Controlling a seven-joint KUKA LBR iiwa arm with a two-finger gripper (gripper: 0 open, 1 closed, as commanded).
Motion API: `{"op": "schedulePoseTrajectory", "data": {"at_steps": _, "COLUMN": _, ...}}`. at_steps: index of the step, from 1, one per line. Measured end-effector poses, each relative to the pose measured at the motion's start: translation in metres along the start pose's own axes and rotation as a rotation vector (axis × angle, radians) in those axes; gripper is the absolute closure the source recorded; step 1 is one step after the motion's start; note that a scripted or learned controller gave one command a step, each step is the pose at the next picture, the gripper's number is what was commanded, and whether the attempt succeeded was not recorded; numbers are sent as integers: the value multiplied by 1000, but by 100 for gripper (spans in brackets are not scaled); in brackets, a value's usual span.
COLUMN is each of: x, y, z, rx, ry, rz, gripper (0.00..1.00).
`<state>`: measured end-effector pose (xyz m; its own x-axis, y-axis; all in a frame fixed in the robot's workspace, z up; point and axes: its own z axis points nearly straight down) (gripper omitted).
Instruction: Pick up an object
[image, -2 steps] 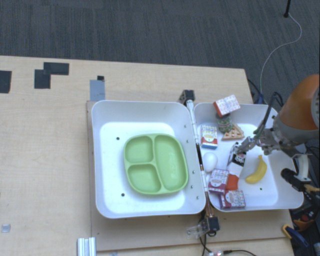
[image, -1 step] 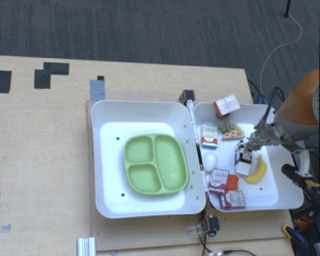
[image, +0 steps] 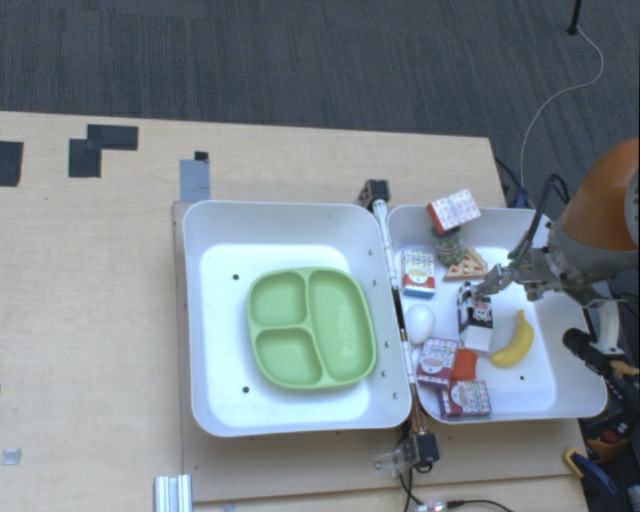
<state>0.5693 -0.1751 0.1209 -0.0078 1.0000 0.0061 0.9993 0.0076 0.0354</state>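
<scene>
My gripper (image: 475, 308) hangs low over the middle of the right bin (image: 570, 395), reaching in from the right. It is just left of a yellow banana (image: 515, 342) and right of a white egg (image: 420, 322). Right under it lies a small white block (image: 478, 338); whether it touches the block is not visible. Red and white cartons (image: 437, 362) lie at the bin's front left, with another carton (image: 466, 398) nearer the front. A blue and white carton (image: 418, 272) and a pizza slice toy (image: 465, 266) lie further back.
The left bin (image: 215, 300) holds a green divided plate (image: 310, 328). A red patterned box (image: 453, 210) rests on the right bin's back rim above a small dark-green object (image: 448, 243). The arm's orange band (image: 605, 195) looms at the right edge.
</scene>
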Motion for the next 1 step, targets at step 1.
{"op": "schedulePoseTrajectory", "data": {"at_steps": 1, "x": 17, "y": -29, "z": 11, "rx": 8, "ry": -6, "rz": 2, "gripper": 0}}
